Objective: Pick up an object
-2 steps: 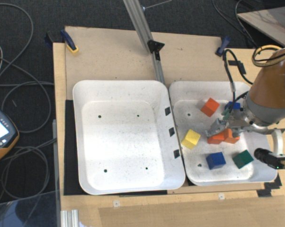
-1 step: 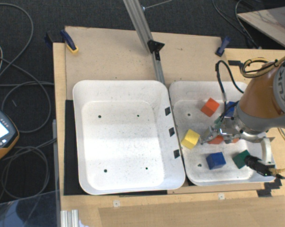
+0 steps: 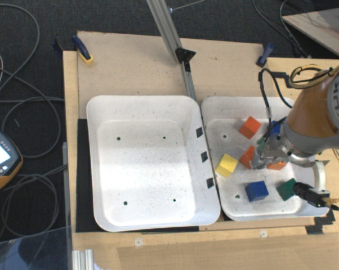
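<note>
Camera view, from above at a slant.

Bench: pale wood board, blue clamps at its far corners, a metal pole slanting up from the far middle. Dark floor with loose cables around it.

Left bin: shallow, white, speckled, its floor bare, so all its room is open. Its right rim overlaps the left rim of the other bin; small black clips sit along that shared edge.

Right bin: shallow, white, mostly covered on its right side by the arm. Contents:
- orange block, far middle, apart from the others, with bare floor to its left and far side.
- yellow block, left part, near the shared edge, tilted, with free floor on its near side.
- blue block, near middle, close to the near rim.
- green block, near right, just beside the near rim and touching or nearly touching a black fitting on the arm.
- second orange block, centre, just right of the yellow one, against the claw's left side.
- something blue showing behind the arm, too hidden to name.

Arm: grey with an orange band, reaching in from the right over the right half of the right bin, cables looped above it.

Claw: low over the bin's centre, among the blocks, between the second orange block and an orange patch on its right. How far it is open cannot be told; the fingertips are lost in clutter. No block can be seen lifted.
</note>
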Action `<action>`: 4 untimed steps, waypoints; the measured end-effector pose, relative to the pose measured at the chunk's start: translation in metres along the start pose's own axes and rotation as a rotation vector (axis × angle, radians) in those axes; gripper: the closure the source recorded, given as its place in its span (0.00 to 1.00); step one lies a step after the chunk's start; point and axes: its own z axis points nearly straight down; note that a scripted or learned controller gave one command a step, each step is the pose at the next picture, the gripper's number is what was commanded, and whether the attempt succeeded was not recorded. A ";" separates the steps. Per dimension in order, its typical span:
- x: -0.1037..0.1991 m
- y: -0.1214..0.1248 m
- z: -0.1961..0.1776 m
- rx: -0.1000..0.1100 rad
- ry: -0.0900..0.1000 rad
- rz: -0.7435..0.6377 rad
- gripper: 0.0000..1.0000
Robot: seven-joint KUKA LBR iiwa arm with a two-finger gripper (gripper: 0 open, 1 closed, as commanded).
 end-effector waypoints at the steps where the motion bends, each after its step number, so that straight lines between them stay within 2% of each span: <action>1: 0.010 0.002 -0.049 -0.005 -0.002 -0.002 1.00; 3: 0.016 -0.002 -0.141 -0.005 -0.003 -0.001 1.00; 4: 0.065 0.017 -0.147 -0.001 0.000 -0.006 1.00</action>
